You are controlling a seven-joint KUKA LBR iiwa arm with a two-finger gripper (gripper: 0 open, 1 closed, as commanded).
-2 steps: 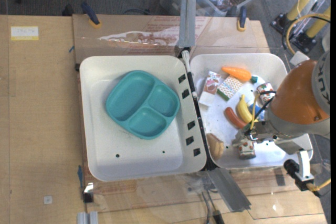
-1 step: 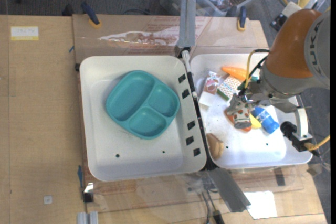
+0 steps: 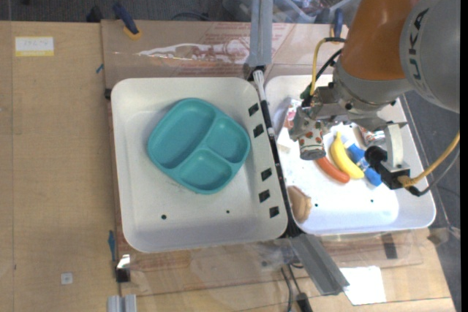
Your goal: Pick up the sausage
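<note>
Ideally the gripper (image 3: 311,129), its grip state impossible to tell, drops squarely over the sausage (image 3: 333,169) beside the banana (image 3: 345,158).

A divided plate (image 3: 199,145) lies in the left bin (image 3: 131,157), beside the right bin (image 3: 365,219).
</note>
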